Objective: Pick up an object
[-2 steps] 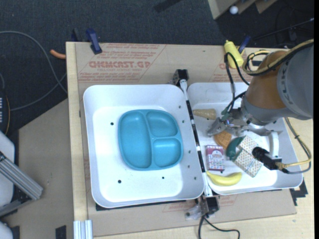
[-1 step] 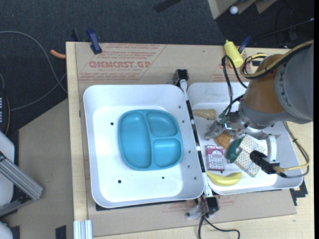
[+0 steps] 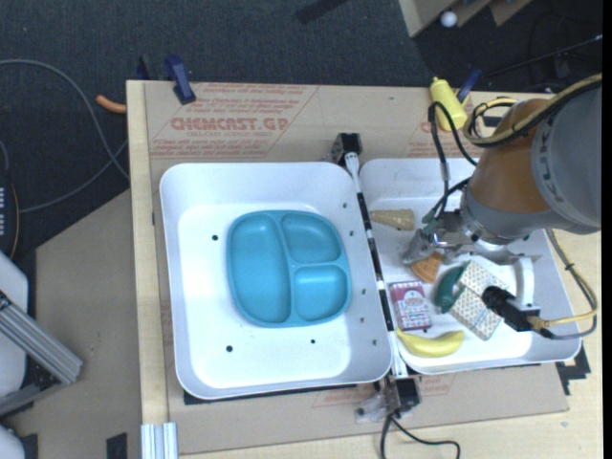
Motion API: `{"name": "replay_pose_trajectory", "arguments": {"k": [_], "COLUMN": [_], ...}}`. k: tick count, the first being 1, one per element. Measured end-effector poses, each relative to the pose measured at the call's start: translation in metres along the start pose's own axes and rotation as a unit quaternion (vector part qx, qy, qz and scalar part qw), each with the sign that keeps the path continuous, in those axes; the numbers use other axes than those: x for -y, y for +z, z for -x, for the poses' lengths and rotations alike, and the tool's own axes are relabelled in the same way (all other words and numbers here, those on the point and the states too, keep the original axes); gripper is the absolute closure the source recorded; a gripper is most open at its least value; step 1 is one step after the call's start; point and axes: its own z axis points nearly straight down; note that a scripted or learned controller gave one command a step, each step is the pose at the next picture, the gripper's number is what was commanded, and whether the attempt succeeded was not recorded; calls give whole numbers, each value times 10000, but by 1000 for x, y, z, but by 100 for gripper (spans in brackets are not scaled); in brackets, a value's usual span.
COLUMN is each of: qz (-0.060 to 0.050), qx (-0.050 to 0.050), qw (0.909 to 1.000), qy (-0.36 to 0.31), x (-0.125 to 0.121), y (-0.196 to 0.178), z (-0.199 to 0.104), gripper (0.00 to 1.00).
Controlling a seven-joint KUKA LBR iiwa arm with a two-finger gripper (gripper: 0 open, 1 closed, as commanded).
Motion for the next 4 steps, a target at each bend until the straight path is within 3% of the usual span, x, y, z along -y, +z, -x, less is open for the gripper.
{"name": "replay_pose_trajectory", "arguments": {"k": [1,2,3,4], "qz": [19,4,-8,29], "qx": [2,6,8,25], "qw": [10000,10000,10000,10000], "qy": [-19,-15,-5,-2], "x": [-20,-19,5,16], "y": [-107,-106,-90,2], "z": [-60,-59,-25,6], "gripper": [100,0,0,0]}}
